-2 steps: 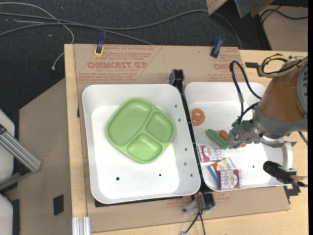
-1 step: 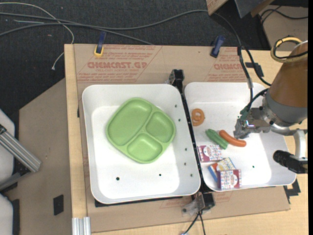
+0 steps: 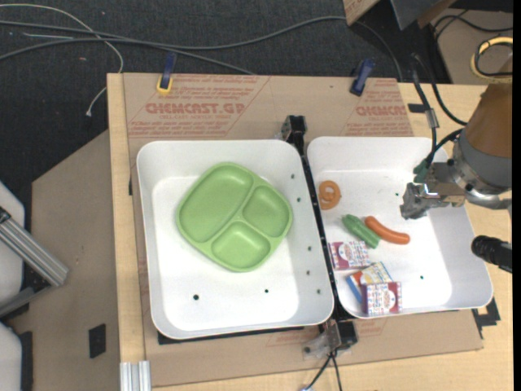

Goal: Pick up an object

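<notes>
Camera view: the arm's metal two-finger hand (image 3: 412, 204) hovers over the right white bin (image 3: 407, 149); whether it is released or clenched, I cannot tell. The small orange carrot-shaped toy (image 3: 387, 230) lies just below and left of it, long axis slanting from upper left to lower right, touching a green pod-shaped toy (image 3: 359, 229). Farther out sit two small printed cartons (image 3: 379, 294) and an orange ring (image 3: 329, 193); the left white bin (image 3: 155, 243) holds a green divided plastic plate (image 3: 235, 216).

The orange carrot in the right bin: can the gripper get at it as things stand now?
Probably yes. The gripper hangs just above and right of the carrot; only the green pod lies against it, on the far side.
</notes>
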`<state>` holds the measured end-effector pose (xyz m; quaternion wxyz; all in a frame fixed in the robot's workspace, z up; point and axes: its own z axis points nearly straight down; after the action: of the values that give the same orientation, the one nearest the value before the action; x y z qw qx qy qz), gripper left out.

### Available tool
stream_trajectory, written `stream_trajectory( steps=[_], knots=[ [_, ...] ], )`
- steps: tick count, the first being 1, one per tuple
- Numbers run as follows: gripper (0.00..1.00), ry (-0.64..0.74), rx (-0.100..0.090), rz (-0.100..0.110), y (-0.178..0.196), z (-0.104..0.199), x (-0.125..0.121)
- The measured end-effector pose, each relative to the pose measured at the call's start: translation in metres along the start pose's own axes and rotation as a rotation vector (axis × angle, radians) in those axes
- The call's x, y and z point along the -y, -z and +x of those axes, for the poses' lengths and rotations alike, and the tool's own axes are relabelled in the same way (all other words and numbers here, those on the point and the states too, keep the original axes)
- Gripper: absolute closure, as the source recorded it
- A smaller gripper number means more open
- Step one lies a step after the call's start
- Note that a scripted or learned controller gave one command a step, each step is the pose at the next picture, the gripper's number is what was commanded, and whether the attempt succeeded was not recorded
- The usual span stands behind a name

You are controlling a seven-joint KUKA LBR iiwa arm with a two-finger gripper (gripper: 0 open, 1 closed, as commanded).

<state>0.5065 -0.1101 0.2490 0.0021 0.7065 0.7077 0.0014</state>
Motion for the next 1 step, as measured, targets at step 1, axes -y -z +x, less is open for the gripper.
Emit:
stream_trajectory(
  steps=[1],
  knots=[
    [1.00, 0.004, -0.002, 0.002, 0.0037, 0.0426, -0.0236]
  ],
)
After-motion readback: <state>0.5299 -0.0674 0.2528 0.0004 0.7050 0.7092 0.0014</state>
